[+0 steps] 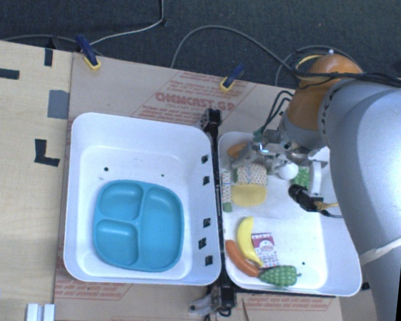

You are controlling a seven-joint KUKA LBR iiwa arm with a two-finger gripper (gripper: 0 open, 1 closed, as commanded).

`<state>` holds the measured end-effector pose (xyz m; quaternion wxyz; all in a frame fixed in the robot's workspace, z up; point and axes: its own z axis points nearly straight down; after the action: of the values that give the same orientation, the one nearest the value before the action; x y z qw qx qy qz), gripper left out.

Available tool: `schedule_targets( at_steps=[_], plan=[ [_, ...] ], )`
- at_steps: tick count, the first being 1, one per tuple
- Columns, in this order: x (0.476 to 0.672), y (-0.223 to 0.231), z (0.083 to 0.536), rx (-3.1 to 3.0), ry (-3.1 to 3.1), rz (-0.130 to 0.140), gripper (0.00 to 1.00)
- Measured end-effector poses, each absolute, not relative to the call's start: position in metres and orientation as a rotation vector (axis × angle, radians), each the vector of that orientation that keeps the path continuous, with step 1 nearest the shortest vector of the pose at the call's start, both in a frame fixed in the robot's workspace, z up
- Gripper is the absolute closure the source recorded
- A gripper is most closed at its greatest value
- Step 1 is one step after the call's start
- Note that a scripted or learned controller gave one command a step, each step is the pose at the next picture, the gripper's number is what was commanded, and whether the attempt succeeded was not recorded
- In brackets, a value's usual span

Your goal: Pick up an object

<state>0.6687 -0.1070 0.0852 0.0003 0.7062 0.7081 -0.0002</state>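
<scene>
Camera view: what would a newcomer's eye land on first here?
Probably the blue divided plate lying alone in the left bin, then the big grey arm reaching over the right bin. Next, the cluster at that bin's near edge: a banana, a small red packet and a green item.

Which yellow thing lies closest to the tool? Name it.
The yellow sponge, lying just below the tool. The banana lies farther down the right bin, beside the hot dog.

Glossy white plastic bins [83,179]; smooth blue plastic tray [139,225]; matt cardboard sheet [143,92]; pale wood-grain bench [3,191]; satin grey arm [374,154].
</scene>
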Motion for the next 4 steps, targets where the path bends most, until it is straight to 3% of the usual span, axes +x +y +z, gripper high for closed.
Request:
schedule_targets(
  at_steps=[1,2,3,4],
  plan=[
    [0.669,-0.094,0.085,2.219,2.221,-0.001,0.00],
    [0.669,-0.115,0.086,2.218,2.221,0.000,0.00],
    [0.622,-0.025,0.185,2.218,2.224,0.002,0.00],
    [0.660,-0.039,0.184,2.220,2.223,-0.001,0.00]
  ],
)
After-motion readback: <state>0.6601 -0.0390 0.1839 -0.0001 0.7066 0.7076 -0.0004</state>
